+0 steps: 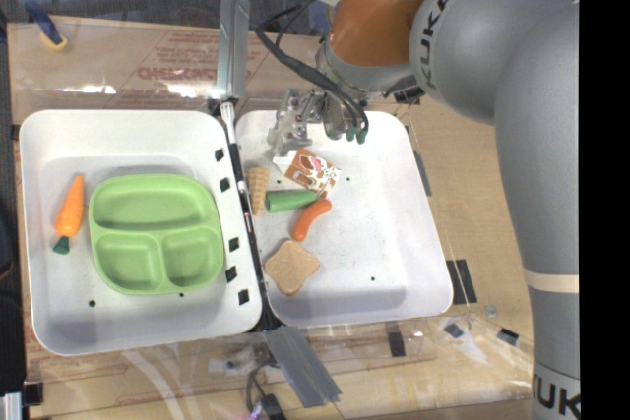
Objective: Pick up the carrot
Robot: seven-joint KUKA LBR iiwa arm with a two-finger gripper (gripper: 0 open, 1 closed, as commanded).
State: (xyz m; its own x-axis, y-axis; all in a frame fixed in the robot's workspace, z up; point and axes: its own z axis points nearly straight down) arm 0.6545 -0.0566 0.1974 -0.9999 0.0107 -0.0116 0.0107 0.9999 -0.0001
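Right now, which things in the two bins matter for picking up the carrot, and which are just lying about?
For the job: carrot, left bin, gripper.

Lying about: green plate, ice cream cone, carton, cucumber, sausage, toast, right bin.

Orange carrot with dark green stem end [68, 211] lies in left white bin [39, 310], just beside left edge of light green three-compartment plastic tray [156, 233]. Metal two-finger gripper [291, 135] hangs over far left part of right white bin [413, 251], above small red-and-white carton [313, 171]. Below carton: tan ice-cream cone [258, 189], green cucumber-like piece [291, 201], orange sausage-shaped piece [310, 218], toast slice [291, 268]. Grey arm with orange band [379, 5] reaches from right.
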